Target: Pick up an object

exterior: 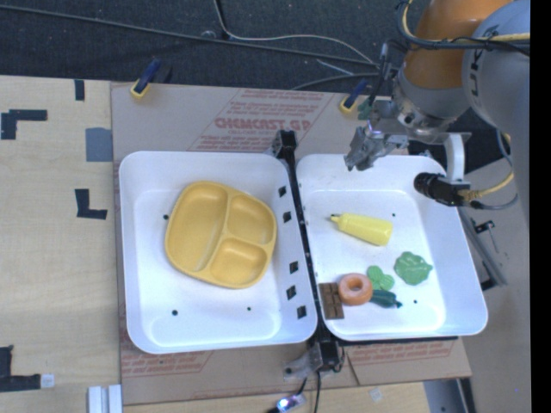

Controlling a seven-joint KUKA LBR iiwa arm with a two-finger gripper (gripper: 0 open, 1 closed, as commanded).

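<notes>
1. Above the far edge of the right bin [448, 317], the jaws [362, 157] hang from the grey arm [499, 50] with its orange band [456, 11]; at this slant I cannot tell whether they are apart or together, and nothing shows between them.
2. Lying in the right bin, near its middle, is a yellow squeeze bottle [365, 227], on its side with the nozzle toward the divider, below the jaws in the view and apart from them.
3. Nearer the front of the same bin sit a green leafy toy [412, 268], an orange ring [354, 288] with a smaller green piece [379, 278] touching it, and a brown block [331, 300] just beside the ring.
4. Resting in the left bin [138, 231] is a yellow divided plate [220, 233], three compartments facing up.
5. Both bins sit side by side on a cardboard sheet [250, 123] printed in red letters, held by blue-and-yellow clamps [144, 81] at its far edge.
6. Left of the cardboard the worktop [43, 256] is pale wood with dark tape marks [86, 205].
7. Beyond the worktop is dark carpet-like floor [103, 33] crossed by thin cables [258, 37].
</notes>
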